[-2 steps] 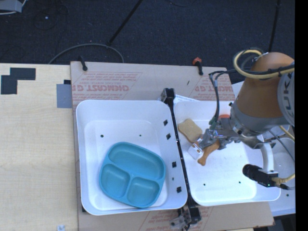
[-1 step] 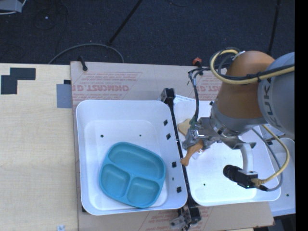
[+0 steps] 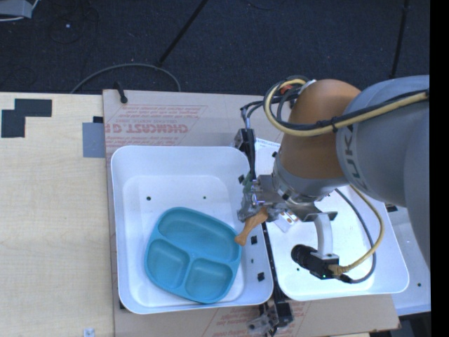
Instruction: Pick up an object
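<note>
Poised over the divide between the two white bins [image 3: 123,188], tool [image 3: 254,206] with state impossible to tell; tan stick [image 3: 247,229] directly beneath, slanting toward blue divided plate [image 3: 191,255] lower left

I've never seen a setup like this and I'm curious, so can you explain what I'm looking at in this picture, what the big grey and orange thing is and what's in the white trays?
One camera above a bench looks down at a slant. The big grey and orange machine reaching in from the right is a robot arm. Its pincer sits over the divide between two shallow white bins. The left white bin holds a blue plastic plate with three compartments. A small tan wooden-looking stick pokes out beside the pincer, but I cannot tell whether it is gripped. The right white bin has a black cable-fed part over it.
</note>
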You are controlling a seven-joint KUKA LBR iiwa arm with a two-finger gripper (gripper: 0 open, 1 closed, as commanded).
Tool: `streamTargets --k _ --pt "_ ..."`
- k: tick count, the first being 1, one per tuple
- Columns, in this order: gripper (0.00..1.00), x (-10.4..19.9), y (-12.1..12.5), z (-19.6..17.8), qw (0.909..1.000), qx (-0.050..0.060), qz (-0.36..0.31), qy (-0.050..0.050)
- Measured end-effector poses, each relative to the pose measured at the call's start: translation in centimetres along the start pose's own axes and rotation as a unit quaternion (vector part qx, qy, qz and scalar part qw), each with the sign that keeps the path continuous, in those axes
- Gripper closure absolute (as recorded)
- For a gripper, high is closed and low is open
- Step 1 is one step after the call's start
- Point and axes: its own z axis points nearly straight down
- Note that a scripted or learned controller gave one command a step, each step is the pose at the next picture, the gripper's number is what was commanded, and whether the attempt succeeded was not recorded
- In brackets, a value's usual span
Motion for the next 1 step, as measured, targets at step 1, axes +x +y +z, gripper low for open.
streamTargets --k 1 --pt "1.0 4.54 0.56 0.87 1.0 -0.001 0.0 0.0"
